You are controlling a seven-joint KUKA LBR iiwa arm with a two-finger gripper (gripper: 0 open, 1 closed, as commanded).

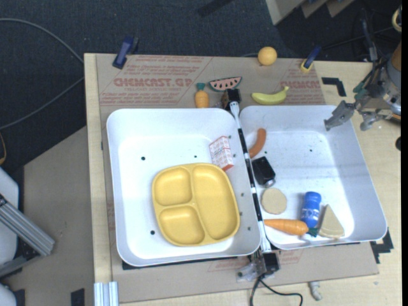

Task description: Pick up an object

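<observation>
Camera view shows two white bins side by side on a bench. The left bin (127, 171) carries a yellow divided plate (194, 204) toward its near edge and a small red-and-white carton (221, 152) by its right wall. The right bin (357, 171) carries a sausage (256, 143) near its far left corner, a black block (262, 170) below it, a round cracker (275, 201), a carrot (285, 226), a blue can (311, 208) and a wedge of bread (331, 223) near the near edge. The gripper (349, 115) hangs over the right bin's far right corner, its fingers spread apart with nothing between them. Beyond the bins' far edge lie a banana (270, 96), a watermelon slice (225, 82) and an orange ball (267, 56)
</observation>
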